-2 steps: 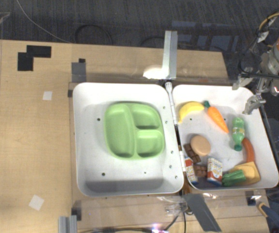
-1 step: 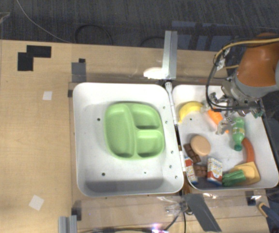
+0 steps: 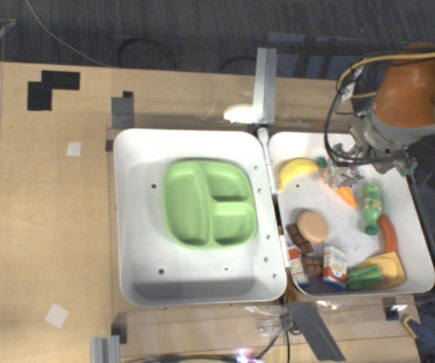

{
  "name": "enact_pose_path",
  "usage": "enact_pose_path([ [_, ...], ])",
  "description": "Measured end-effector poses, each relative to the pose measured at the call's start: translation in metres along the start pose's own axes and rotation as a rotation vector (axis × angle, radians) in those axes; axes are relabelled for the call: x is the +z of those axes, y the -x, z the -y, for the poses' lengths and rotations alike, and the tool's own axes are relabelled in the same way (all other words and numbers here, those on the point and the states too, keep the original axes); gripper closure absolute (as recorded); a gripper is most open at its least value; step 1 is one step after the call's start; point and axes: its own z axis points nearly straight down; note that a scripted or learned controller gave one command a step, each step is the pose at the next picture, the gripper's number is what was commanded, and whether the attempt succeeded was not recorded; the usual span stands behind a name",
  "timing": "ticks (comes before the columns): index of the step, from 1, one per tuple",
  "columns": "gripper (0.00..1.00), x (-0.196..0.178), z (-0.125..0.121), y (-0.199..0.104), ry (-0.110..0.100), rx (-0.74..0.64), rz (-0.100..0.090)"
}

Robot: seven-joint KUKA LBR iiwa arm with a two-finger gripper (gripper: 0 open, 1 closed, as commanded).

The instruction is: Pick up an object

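My gripper (image 3: 343, 177) hangs low over the back of the right bin (image 3: 414, 203), reaching in from the upper right. Just under and beside it lies a small orange carrot-like piece (image 3: 346, 196). A yellow lemon-shaped object (image 3: 297, 171) lies to its left. A green bottle (image 3: 371, 208) lies to the right of the orange piece. Nothing shows between the fingers.
The right bin also holds a tan bun (image 3: 312, 226), brown chocolate pieces (image 3: 300, 240), a small carton (image 3: 334, 266), an orange sausage (image 3: 388, 235), a green vegetable (image 3: 364, 277) and a yellow wedge (image 3: 389, 265). A green divided plate (image 3: 206, 203) lies in the left bin (image 3: 138, 263).
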Motion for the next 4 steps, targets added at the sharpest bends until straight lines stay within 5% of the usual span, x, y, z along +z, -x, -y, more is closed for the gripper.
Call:
enact_pose_path([
  [1,1.0,-0.021,0.053,-0.017,0.004,-0.33,-0.008],
  [2,1.0,0.026,0.013,-0.092,0.001,-0.092,-0.006],
  [3,0.0,0.028,0.013,-0.094,0.003,-0.092,-0.01],
  [4,0.0,0.026,-0.061,-0.066,0.004,-0.269,-0.003],
])
